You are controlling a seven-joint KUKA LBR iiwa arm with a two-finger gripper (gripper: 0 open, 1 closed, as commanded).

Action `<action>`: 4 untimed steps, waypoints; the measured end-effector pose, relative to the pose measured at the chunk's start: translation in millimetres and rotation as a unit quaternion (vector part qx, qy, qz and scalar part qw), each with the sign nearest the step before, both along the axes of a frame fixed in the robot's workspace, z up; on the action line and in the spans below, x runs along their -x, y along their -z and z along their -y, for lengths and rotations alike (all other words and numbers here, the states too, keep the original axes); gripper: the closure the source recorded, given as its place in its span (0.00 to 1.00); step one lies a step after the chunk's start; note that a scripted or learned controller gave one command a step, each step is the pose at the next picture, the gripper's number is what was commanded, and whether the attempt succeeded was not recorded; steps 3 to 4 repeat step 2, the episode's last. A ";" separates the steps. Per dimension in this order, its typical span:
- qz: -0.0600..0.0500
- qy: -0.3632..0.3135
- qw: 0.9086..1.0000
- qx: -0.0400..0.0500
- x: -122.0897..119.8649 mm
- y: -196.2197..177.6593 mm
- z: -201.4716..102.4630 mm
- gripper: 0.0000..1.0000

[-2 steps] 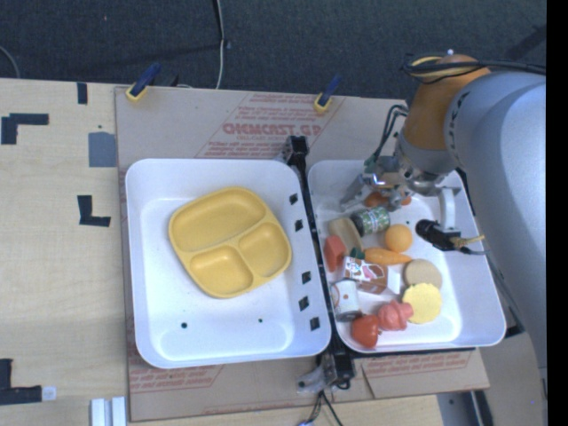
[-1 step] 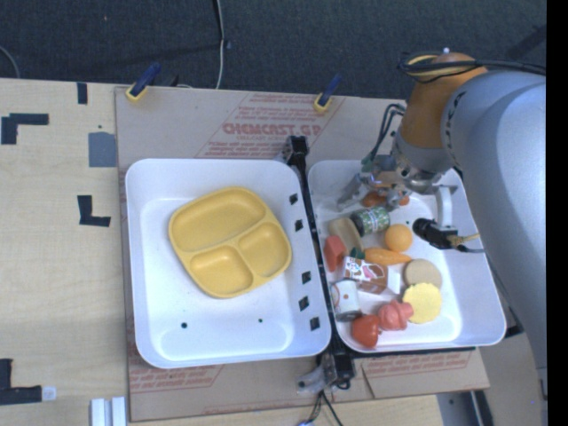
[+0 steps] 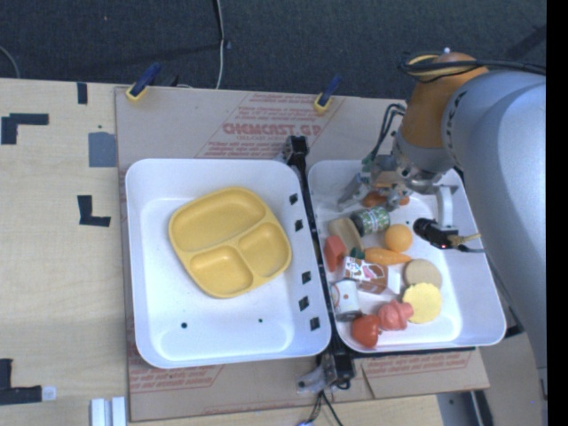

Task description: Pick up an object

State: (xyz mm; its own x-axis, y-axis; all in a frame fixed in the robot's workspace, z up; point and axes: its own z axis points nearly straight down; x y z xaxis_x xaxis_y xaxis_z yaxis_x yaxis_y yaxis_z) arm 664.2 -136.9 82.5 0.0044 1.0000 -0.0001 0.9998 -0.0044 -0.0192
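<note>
The arm (image 3: pixel 497 140) hangs over the far end of the right bin (image 3: pixel 479 327), which is packed with toy food, so I'd go for something at the pile's edge like the small orange ball (image 3: pixel 398 238) or the green can (image 3: pixel 374 219) instead of digging into the middle. The gripper (image 3: pixel 383 185) sits just above that can, and honestly I can't tell how it's set or whether it's touching anything.

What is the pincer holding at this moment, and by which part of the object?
It cannot be told. The pincer is low over the far end of the right bin, just above a small green-labelled can, but the wrist hides its tips.
</note>
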 end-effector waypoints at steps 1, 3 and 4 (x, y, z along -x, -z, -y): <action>0.000 0.000 1.000 0.000 -0.1 0.0 0.2 0.00; 0.000 -0.001 1.000 -0.001 -0.2 0.0 1.5 0.00; 0.000 -0.001 1.000 -0.001 -0.2 0.0 1.5 0.00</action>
